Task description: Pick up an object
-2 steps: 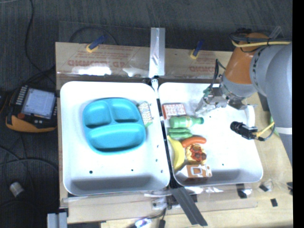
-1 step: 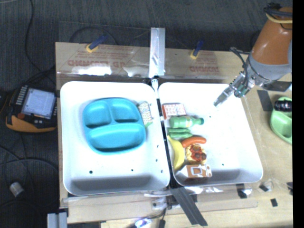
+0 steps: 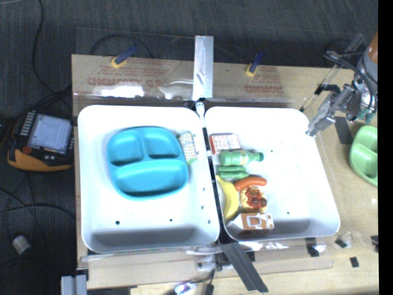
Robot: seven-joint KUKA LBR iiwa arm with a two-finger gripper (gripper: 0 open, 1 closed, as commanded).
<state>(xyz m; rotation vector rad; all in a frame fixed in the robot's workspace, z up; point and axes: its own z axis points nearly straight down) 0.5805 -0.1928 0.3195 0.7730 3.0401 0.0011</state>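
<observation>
Hovering off the right bin (image 3: 319, 165), the claw (image 3: 314, 128), grip unclear, nears one bottle (image 3: 238, 158), one banana (image 3: 229, 203).

From my remote station I see the arm (image 3: 370, 60) at the view's upper right: a grey metallic wrist body, with a sliver of orange at its top edge. Thin dark rods and brackets project from the wrist, and dark cabling runs alongside them. The gripper (image 3: 314, 128) is a slim assembly of grey and black links ending in pale grey fingers (image 3: 312, 129). Finer markings are too small to read.
</observation>
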